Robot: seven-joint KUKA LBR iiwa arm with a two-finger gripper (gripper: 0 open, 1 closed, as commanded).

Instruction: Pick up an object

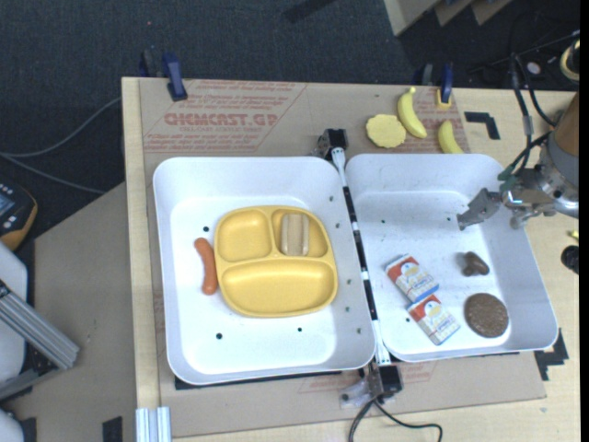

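Note:
The right bin holds two small red, white and blue cartons, a small brown lump and a round brown patty. My gripper hangs over the right bin's far right part, above and behind the brown lump, apart from it. It is open with nothing between its fingers. In the left bin a yellow divided plate carries a tan bread piece in its top right compartment. An orange sausage lies just left of the plate.
Behind the right bin, on the bench, lie two toy bananas and a round yellow piece. Blue clamps stand at the bench's back edge. The arm and its cables occupy the right side.

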